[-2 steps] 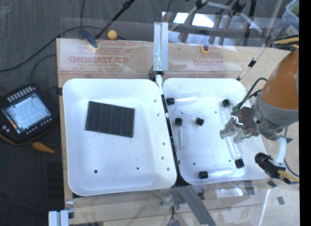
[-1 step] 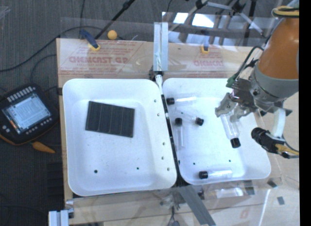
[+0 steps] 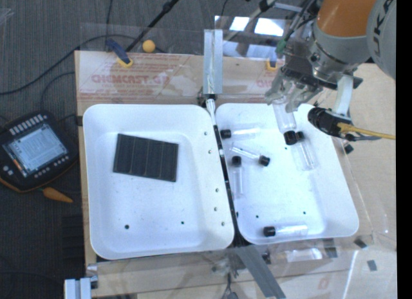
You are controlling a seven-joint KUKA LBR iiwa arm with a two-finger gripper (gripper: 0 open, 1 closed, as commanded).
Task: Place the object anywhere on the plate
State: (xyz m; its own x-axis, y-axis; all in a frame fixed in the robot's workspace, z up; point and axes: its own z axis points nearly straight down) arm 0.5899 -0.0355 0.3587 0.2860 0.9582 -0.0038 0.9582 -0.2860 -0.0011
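A dark ribbed rectangular plate [image 3: 145,157] lies flat in the left bin [image 3: 109,227], towards its upper left. My gripper [image 3: 285,101] hovers over the upper part of the right bin [image 3: 335,217]. A clear tube with a black cap [image 3: 286,123] hangs down from between its fingers, cap end lowest. The tube looks wider than the ones lying in the bin, so it appears to be lifted off the floor. The gripper is well to the right of the plate, beyond the wall between the bins.
Several more clear tubes with black caps lie in the right bin: near its left wall [image 3: 238,177], in the middle [image 3: 251,155], on the right [image 3: 306,156] and at the front [image 3: 284,231]. A handheld controller [image 3: 33,150] lies left of the bench.
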